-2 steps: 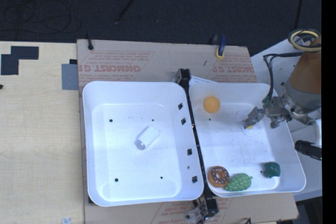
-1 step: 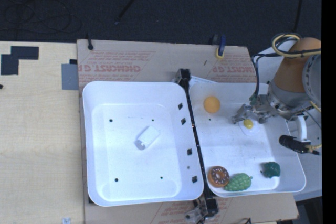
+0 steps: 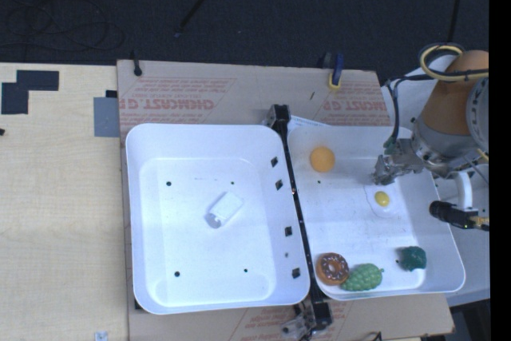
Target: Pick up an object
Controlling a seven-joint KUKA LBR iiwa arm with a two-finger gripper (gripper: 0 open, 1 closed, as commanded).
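Bins sat side by side: the left white bin (image 3: 152, 172) held a small white cylindrical cup (image 3: 224, 209) lying on its side, long axis running lower-left to upper-right. The right white bin (image 3: 447, 267) held an orange ball (image 3: 322, 159), chocolate doughnut (image 3: 332, 268), green grape bunch (image 3: 362, 277), dark green lump (image 3: 413, 258) and fried egg (image 3: 382, 200), just below the claw (image 3: 390, 168).

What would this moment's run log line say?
gripper: low in right bin, beside fried egg | grasp: none visible | left bin: white cup

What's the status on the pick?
Pincer low in right bin, nothing seen held. Fried egg just beside it. Orange ball apart, no obstruction.
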